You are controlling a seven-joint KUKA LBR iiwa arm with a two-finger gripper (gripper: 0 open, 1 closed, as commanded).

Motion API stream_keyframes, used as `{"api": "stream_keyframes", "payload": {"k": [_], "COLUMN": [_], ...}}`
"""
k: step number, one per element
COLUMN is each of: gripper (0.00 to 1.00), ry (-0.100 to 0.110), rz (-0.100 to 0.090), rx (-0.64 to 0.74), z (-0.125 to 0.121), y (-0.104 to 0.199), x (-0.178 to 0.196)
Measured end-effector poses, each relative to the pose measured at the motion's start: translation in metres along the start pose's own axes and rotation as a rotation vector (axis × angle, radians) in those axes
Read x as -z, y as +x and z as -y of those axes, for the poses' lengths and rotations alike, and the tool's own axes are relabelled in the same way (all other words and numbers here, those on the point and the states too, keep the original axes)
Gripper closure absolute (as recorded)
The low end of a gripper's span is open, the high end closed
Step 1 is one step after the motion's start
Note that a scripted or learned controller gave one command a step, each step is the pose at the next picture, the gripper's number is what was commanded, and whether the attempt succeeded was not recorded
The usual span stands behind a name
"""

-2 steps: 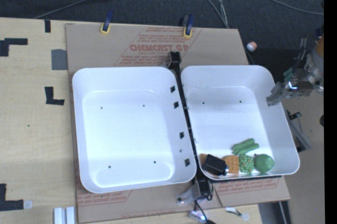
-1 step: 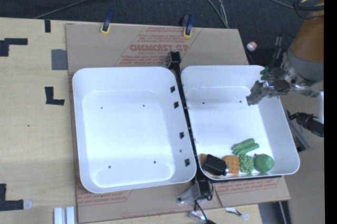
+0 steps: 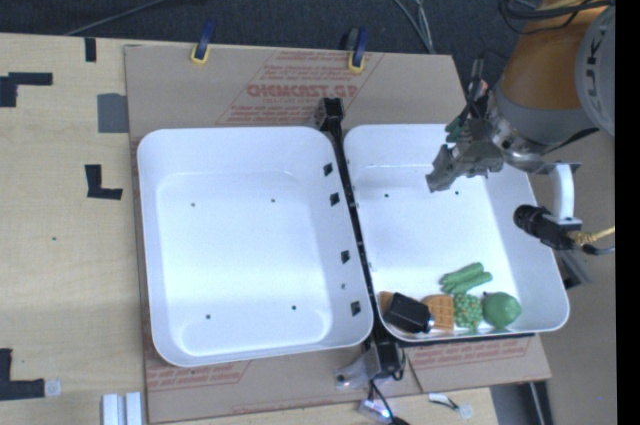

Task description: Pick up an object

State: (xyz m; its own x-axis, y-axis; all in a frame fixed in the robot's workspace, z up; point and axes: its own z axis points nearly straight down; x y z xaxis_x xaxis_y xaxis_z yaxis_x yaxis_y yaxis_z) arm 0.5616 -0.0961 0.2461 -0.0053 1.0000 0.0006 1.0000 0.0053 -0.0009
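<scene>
Several small objects lie along the near edge of the right bin (image 3: 400, 153): a black block (image 3: 407, 313), an orange piece (image 3: 437, 309), a green-and-yellow corn-like piece (image 3: 466, 310), a green round ball (image 3: 501, 309) and a green pod-shaped piece (image 3: 465, 277). My gripper (image 3: 442, 175) hangs over the far part of the right bin, well apart from those objects. Nothing shows between its fingers.
The left bin (image 3: 160, 153) sits beside the right one, joined by a black divider strip with clips (image 3: 345, 213). Both rest on a cardboard sheet (image 3: 290, 88) held by clamps. A black-tipped fitting (image 3: 540, 223) juts from the arm over the right bin's rim.
</scene>
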Motion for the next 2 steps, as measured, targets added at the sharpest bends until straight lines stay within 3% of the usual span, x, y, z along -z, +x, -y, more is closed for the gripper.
{"api": "stream_keyframes", "payload": {"k": [1,2], "gripper": [1.00,1.00], "ry": [0.000,-0.001], "rz": [0.000,0.000], "rx": [-0.001,-0.002], "z": [-0.011,-0.038], "y": [0.047,0.084], "x": [-0.009,-0.009]}}
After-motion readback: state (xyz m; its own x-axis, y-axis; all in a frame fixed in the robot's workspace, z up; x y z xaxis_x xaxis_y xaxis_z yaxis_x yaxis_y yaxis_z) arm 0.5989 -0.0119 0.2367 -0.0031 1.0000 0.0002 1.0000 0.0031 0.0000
